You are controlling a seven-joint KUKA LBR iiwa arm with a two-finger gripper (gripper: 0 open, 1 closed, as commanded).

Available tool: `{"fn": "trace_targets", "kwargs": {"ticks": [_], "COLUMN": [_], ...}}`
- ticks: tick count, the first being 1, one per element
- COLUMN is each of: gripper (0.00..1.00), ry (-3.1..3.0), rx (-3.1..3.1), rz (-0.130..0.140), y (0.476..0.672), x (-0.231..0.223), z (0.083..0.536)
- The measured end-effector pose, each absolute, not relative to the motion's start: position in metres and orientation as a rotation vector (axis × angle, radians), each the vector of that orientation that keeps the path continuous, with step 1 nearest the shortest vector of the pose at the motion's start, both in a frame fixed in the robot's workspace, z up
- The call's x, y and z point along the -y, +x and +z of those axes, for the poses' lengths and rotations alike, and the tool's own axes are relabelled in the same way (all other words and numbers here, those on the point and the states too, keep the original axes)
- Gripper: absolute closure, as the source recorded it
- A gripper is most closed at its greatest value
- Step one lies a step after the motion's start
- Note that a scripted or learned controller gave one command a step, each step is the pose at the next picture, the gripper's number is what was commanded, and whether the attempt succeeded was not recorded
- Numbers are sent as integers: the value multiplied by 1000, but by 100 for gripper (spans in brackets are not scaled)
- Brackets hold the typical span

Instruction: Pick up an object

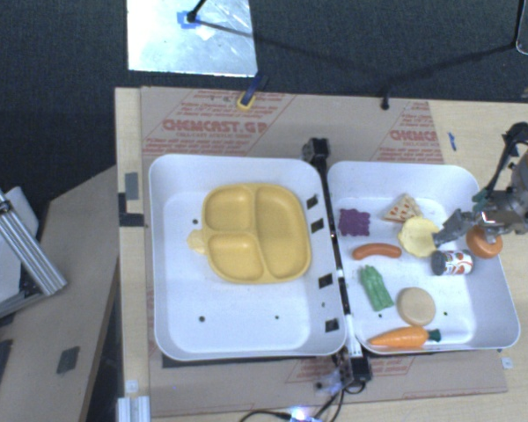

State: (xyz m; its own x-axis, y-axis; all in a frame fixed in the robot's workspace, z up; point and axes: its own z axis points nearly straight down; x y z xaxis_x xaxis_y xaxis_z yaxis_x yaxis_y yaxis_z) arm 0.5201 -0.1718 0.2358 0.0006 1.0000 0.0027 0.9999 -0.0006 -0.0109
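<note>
Nearest the camera in the right bin (497, 328) lies the carrot (401, 338), then the round tan bun (416, 306) and green vegetable (376, 287), then the sausage (377, 251) and the small can (456, 263). My gripper (449, 229) hangs over that bin's right side, just beside the yellow piece (417, 236); whether my jaws are spread or pressed together I cannot tell. Farther back are the purple grapes (354, 222) and pizza slice (403, 208), and the left bin (172, 323) holds the yellow divided plate (251, 233).
</note>
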Motion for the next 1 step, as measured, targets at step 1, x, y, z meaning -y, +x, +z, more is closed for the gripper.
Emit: {"fn": "trace_targets", "kwargs": {"ticks": [1], "gripper": [0], "ry": [-2219], "rx": [2226], "rz": [-1], "y": [523], "x": [171], "z": [242]}}
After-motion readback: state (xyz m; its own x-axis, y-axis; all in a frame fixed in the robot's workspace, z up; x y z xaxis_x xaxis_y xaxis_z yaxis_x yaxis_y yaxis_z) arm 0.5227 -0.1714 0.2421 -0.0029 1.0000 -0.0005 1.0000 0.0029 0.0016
